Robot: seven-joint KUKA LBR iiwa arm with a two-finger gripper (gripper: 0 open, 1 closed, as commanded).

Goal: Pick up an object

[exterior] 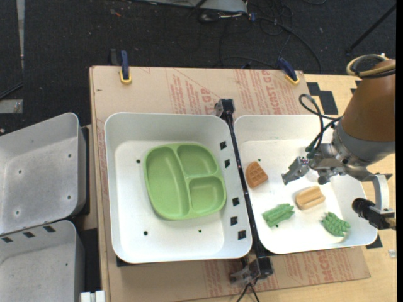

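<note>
My gripper (307,176) hangs over the right bin (277,134), just above and slightly behind a tan bread-like block (310,197). Its two fingers stand apart, open, with nothing between them. An orange-brown wedge (255,173) lies to the gripper's left, near the divider. A green leafy piece (278,214) sits toward the front of the bin, and a second green piece (334,224) lies in the front right corner. The grey arm with its orange band (371,102) comes in from the right.
The left bin (126,168) holds a green divided plate (186,181). A black divider (236,168) runs between the two bins. White trays (38,168) lie off the bench to the left. Clamps (124,67) grip the cardboard's back edge.
</note>
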